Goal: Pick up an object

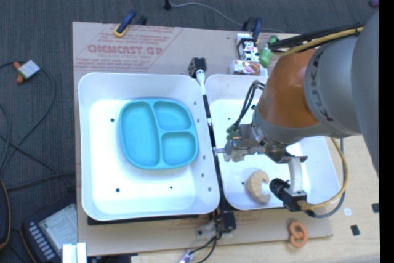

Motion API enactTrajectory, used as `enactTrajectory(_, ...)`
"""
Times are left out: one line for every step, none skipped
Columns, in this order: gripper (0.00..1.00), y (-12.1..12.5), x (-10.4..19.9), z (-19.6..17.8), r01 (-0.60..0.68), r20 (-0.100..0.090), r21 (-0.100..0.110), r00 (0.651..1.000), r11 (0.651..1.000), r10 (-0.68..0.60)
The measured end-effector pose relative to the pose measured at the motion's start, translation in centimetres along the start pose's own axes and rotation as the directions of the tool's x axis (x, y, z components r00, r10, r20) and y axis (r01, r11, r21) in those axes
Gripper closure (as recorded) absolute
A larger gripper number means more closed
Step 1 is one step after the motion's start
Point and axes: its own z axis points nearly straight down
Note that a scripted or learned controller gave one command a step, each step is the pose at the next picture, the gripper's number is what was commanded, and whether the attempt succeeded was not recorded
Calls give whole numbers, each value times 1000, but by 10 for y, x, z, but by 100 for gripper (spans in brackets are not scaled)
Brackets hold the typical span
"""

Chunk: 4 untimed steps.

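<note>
A tan, bread-like object (258,186) lies near the front of the right bin (231,111). The gripper (237,146) hangs over that bin's left part, just above and left of the tan object, close to the bin floor. The arm's grey and orange wrist (289,95) covers much of the bin behind it. A light blue divided plate (159,133) rests in the middle of the left bin (98,95).
A metal divider (208,123) runs between the two bins. An orange ring (298,233) lies on the board in front of the right bin. Small coloured items (249,58) sit behind the right bin. Blue clamps (125,23) hold the board's back edge.
</note>
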Motion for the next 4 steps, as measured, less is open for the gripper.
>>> enactTrajectory(100, 0, -11, 0, 0, -1, 0, 1000, 1000, 0)
enactTrajectory(100, 0, 0, 0, 2, -2, 0, 1000, 1000, -2)
enactTrajectory(100, 0, -5, 0, 2, -2, 0, 1000, 1000, -2)
enactTrajectory(100, 0, -10, 0, 2, -2, 0, 1000, 1000, -2)
